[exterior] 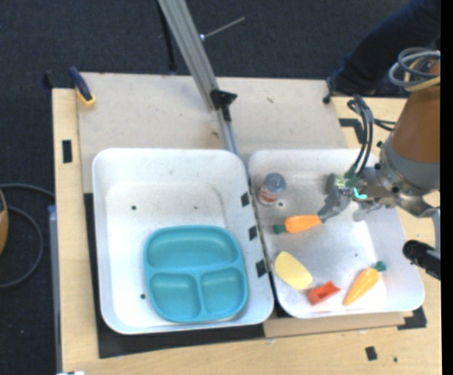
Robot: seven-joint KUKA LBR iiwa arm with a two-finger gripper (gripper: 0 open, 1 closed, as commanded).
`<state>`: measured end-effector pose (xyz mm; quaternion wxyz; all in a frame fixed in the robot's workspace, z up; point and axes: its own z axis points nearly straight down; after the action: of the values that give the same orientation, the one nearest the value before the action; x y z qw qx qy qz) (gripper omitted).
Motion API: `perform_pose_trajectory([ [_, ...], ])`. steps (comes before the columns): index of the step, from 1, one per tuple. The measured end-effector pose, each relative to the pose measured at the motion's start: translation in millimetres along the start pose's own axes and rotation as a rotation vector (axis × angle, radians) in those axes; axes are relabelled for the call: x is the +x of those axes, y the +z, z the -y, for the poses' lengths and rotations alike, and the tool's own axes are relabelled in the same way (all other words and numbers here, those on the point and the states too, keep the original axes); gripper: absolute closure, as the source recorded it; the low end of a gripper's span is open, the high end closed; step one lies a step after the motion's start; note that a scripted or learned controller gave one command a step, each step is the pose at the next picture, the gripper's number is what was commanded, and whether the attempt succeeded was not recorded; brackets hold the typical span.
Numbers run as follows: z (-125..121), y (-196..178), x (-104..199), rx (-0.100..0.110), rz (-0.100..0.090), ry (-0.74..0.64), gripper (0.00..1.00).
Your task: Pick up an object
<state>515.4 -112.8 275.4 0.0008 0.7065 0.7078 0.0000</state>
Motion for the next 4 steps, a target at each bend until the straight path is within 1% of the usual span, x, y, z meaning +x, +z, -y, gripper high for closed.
perform_pose_trajectory([
  [1, 0, -1, 0, -0.001, 0.000, 0.000, 0.00],
  [3, 2, 124, 6, 0.006, -0.001, 0.003, 0.00],
  [4, 1, 174, 5, -0.002, -0.001, 0.004, 0.00],
])
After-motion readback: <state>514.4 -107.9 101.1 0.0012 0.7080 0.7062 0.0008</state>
